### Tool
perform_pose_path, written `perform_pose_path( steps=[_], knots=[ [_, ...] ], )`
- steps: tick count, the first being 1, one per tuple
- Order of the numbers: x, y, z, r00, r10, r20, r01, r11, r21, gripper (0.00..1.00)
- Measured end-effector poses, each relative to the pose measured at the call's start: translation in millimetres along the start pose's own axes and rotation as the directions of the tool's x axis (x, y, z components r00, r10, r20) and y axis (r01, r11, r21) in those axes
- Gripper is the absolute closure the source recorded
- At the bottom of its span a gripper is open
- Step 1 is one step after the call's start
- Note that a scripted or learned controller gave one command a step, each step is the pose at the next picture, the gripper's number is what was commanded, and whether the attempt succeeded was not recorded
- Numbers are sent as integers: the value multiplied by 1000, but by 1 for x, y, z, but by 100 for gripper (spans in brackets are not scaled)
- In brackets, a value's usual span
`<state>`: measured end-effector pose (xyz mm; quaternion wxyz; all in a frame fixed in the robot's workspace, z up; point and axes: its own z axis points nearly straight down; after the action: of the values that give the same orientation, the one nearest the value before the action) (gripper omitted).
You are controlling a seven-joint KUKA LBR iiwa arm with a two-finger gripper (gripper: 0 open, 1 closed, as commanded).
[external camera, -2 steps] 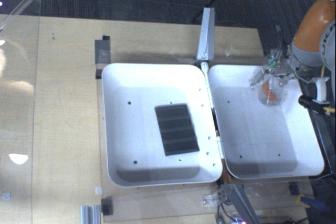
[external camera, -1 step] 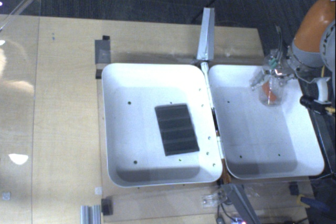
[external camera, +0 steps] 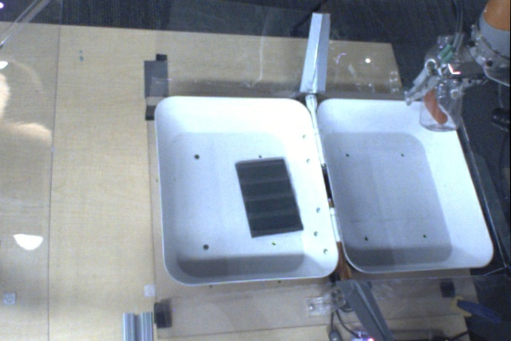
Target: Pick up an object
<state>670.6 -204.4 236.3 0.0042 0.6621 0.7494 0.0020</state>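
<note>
My gripper (external camera: pixel 436 100) hangs over the far right corner of the right bin (external camera: pixel 399 243), at the end of the arm that comes in from the upper right. A small reddish-orange object (external camera: pixel 437 113) sits between its fingers, above the bin's rim, and the gripper is shut on it. In the middle of the left bin (external camera: pixel 184 251) lies a flat dark ridged rectangle (external camera: pixel 269 196), far to the left of the gripper.
A grey metal post (external camera: pixel 315 52) stands behind the seam where the two bins meet. The bench around the bins is bare wood under clear sheeting. Cables and brackets (external camera: pixel 359 315) show at the front edge below the right bin.
</note>
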Motion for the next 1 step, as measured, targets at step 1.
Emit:
perform_pose_path(
  steps=[1],
  knots=[
    [60, -43, 139, 986, -165, -4, 165, 986, 5, 0]
  ],
)
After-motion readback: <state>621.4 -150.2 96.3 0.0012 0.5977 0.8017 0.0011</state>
